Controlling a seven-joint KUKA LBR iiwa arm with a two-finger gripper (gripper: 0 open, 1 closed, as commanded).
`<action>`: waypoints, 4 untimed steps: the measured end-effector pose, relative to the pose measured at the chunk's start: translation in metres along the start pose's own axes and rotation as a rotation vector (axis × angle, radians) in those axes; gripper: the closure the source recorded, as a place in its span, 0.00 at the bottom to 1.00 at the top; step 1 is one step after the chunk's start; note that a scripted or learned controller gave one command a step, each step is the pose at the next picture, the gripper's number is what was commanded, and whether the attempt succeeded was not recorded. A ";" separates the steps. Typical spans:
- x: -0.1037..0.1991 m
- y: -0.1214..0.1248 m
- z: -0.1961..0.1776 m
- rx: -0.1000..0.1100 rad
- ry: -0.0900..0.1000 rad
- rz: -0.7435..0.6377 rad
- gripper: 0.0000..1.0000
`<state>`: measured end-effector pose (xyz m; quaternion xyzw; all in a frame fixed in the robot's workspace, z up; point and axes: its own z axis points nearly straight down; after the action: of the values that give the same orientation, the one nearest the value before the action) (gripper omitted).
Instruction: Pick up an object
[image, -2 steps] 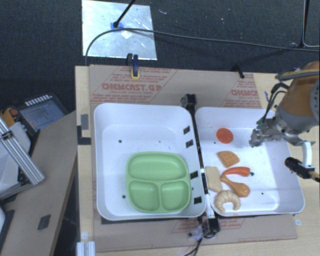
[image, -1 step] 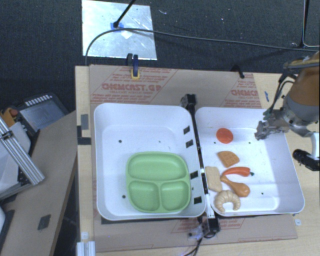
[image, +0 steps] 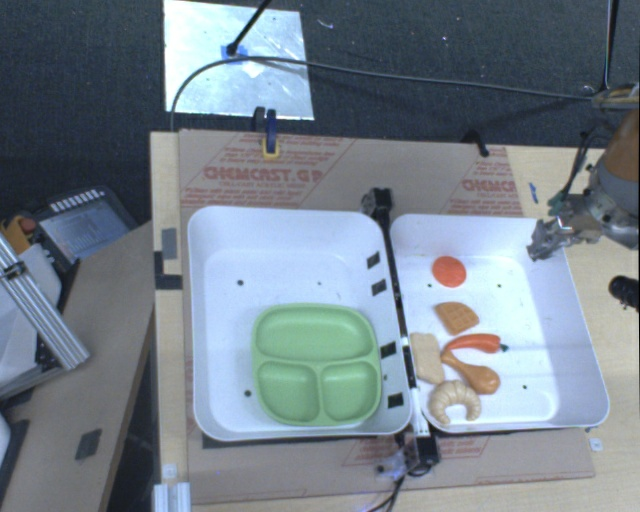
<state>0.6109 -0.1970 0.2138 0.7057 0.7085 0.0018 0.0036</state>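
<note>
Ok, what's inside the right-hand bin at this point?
The right bin holds an orange-red disc, a waffle-like brown piece, a red pepper, a tan block, a brown pear-like piece and a croissant. Nothing looks covered.

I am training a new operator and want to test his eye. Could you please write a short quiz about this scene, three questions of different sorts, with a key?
1. True or false: the green divided tray lies in the right bin.
2. Which item lies nearest the front rim of the right bin? A) orange-red disc B) croissant C) waffle piece
3. Fill in: the gripper is above the right bin's far ____ corner.

Key: 1. false, it lies in the left bin. 2. B. 3. right.
</note>
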 end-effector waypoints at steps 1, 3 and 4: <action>-0.001 -0.002 -0.045 0.001 0.000 -0.001 1.00; 0.096 -0.013 -0.044 0.007 0.004 -0.004 1.00; 0.154 -0.017 -0.048 0.006 0.004 -0.005 1.00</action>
<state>0.5932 -0.0431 0.2617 0.7038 0.7104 0.0011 -0.0001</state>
